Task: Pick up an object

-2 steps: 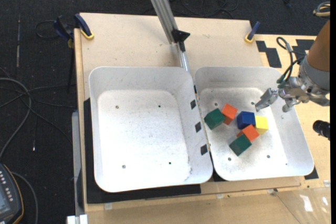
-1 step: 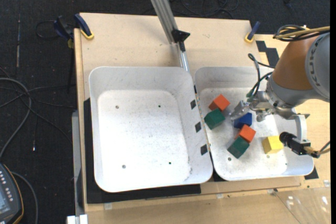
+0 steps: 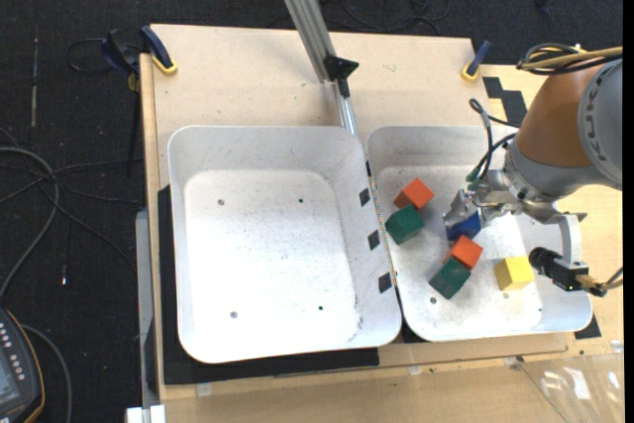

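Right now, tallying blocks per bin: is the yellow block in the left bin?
No, the yellow block lies in the right bin, near its front right corner.

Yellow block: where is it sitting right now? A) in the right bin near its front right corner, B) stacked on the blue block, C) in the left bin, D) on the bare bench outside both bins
A: the yellow block lies on the floor of the right bin toward its front right corner, apart from the blue block by the gripper.
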{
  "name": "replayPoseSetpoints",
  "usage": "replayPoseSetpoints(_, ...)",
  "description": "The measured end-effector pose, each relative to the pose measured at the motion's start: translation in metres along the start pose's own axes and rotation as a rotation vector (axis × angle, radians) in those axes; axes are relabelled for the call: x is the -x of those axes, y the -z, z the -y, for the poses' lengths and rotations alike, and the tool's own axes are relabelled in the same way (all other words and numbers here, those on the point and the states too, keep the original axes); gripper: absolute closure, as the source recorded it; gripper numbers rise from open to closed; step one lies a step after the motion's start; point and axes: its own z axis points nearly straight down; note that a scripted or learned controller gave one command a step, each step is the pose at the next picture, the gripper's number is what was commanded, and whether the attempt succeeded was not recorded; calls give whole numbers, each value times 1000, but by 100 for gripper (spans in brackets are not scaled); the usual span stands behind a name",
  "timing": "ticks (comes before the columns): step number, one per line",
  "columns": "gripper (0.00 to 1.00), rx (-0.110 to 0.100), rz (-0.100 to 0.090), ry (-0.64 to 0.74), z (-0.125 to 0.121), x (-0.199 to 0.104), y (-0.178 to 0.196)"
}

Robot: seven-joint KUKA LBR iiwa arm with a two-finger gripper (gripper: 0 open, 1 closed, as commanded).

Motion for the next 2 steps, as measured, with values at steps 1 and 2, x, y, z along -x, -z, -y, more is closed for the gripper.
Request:
replayPoseSetpoints(1,100,1,-5,9,45,-94,75)
replayPoseSetpoints(2,100,1,-3,7,78,-175,74)
